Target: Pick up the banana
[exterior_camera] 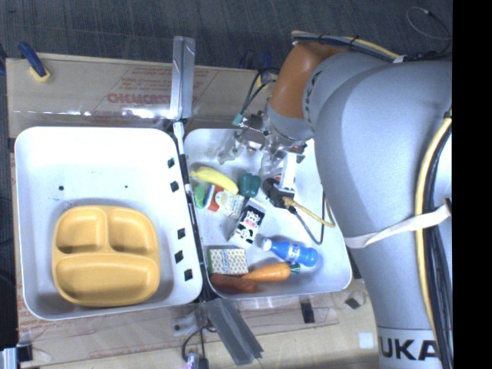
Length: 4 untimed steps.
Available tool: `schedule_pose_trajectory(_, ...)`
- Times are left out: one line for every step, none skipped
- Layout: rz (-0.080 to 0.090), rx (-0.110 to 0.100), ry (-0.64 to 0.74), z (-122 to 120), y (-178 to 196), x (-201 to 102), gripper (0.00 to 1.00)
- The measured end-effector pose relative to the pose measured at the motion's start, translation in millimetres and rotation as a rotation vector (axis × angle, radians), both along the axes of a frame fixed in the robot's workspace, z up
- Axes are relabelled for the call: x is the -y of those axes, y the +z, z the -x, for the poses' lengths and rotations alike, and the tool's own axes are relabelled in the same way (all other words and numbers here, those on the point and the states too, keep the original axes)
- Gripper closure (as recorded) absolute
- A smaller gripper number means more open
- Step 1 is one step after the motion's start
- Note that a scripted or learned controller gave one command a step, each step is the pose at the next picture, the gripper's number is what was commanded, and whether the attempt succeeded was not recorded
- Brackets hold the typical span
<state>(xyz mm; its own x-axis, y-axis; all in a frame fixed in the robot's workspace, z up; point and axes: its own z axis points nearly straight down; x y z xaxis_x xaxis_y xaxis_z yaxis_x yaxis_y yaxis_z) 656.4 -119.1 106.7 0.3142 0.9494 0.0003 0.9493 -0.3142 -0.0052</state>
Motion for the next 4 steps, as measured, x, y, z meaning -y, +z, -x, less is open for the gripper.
schedule_pose_trajectory(0.000,0.001,0.228,43.5,-15.2,-25.4,0.00)
schedule_pose_trajectory(0.000,0.003,0.282,77.4,85.4,-59.4,0.00)
schedule_pose_trajectory(0.001,-0.001,-0.003,80.4,-15.0,-18.4,0.00)
schedule_pose_trajectory(0.001,0.002,-0.009,47.2,85.3,-54.2,0.00)
